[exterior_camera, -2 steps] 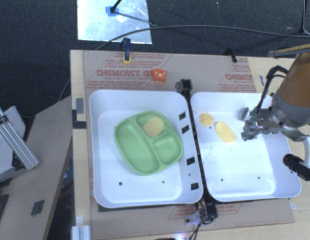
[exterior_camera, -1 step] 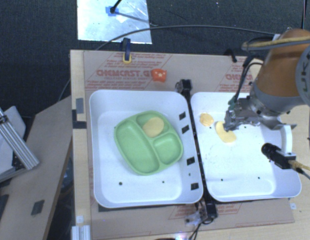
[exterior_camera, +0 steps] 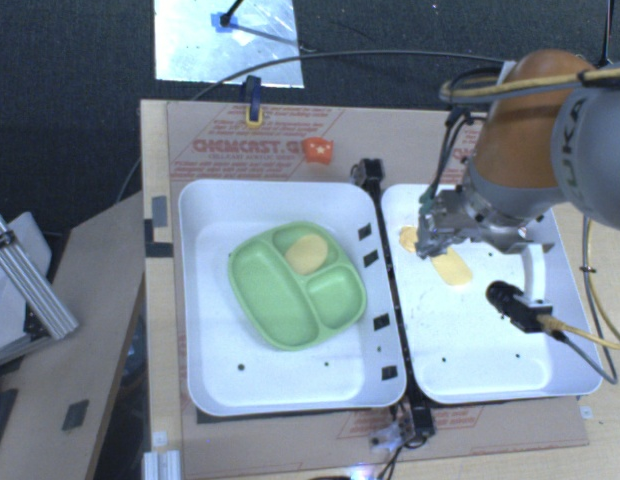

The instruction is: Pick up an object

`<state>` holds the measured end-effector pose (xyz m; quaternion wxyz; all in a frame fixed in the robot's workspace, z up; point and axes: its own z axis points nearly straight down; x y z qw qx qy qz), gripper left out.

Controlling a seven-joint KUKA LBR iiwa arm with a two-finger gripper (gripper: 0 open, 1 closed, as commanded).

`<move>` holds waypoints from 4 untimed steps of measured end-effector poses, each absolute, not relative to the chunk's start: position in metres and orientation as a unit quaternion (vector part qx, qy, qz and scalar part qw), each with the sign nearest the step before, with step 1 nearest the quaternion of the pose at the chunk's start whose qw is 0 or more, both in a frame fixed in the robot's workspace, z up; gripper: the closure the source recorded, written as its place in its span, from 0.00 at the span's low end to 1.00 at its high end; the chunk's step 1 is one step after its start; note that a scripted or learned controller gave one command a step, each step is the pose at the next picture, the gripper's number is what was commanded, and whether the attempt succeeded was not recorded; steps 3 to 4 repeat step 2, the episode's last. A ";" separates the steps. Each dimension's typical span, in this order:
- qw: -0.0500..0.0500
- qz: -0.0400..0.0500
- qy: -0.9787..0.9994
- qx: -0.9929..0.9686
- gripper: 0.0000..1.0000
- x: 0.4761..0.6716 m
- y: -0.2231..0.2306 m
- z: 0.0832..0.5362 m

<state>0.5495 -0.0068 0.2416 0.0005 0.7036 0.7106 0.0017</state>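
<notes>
In the right bin (exterior_camera: pixel 490 368), a pale yellow flat piece (exterior_camera: pixel 451 267) lies near the upper left, and a smaller yellow bit (exterior_camera: pixel 408 237) shows just left of the gripper. My gripper (exterior_camera: pixel 431 242) hangs low over these yellow pieces, right above and between them. Whether anything sits between its fingers is hidden by the wrist. In the left bin (exterior_camera: pixel 220 368) rests a green divided plate (exterior_camera: pixel 290 298) with a yellow round object (exterior_camera: pixel 308 253) in its upper compartment.
The grey and orange arm (exterior_camera: pixel 535 138) reaches in from the upper right over the right bin's far side. A clamp (exterior_camera: pixel 253 100) and an orange piece (exterior_camera: pixel 318 150) sit on the cardboard behind the bins. A black divider (exterior_camera: pixel 385 278) runs between the bins.
</notes>
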 end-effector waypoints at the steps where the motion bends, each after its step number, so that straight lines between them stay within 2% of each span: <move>1: 0.001 0.001 0.710 0.704 1.00 0.573 0.039 0.233; 2: 0.000 0.001 0.710 0.704 1.00 0.581 0.090 0.221; 4: 0.000 0.001 0.710 0.704 1.00 0.581 0.090 0.221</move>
